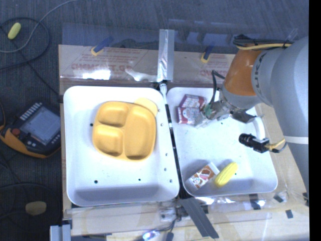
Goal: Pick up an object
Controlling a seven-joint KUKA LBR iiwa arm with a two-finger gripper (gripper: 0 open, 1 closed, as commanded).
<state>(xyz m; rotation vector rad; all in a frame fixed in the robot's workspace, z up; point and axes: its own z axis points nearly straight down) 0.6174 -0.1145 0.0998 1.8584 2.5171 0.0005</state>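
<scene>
A grey carpet [150, 4] lies around the bench. On it, at the left, sits an orange-edged pendant [32, 129] with a dark screen, its black cable [30, 54] looping above it. A small yellow thing [14, 30] lies at the upper left, and a tan lump [35, 208] at the lower left. Blue-and-yellow clamps [102, 45] grip the bench's far edge.

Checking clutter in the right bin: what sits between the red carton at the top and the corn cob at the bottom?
Camera view shows bare white floor of the right bin between the red carton and the corn cob; a small packet lies left of the cob.
</scene>
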